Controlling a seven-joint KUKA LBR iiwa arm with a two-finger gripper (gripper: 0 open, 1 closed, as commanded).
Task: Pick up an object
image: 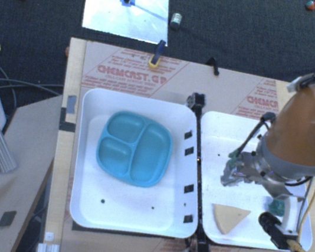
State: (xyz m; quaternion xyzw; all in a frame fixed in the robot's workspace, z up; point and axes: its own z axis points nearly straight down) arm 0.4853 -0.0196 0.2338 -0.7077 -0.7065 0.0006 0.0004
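In the right bin (pixel 222 133), my gripper (pixel 233 176) hangs low over the white floor near the bin's middle. A tan wedge-shaped piece (pixel 229 217) lies on the floor just below the gripper, near the bin's front wall and apart from it. A small teal object (pixel 277 205) shows to the right, partly hidden under the arm. The grey arm with its orange band (pixel 303 129) covers much of the bin's right side.
The left bin (pixel 82 199) holds a blue divided plate (pixel 134 148). A black divider (pixel 194 158) runs between the two bins. Bare white floor lies at the back of the right bin.
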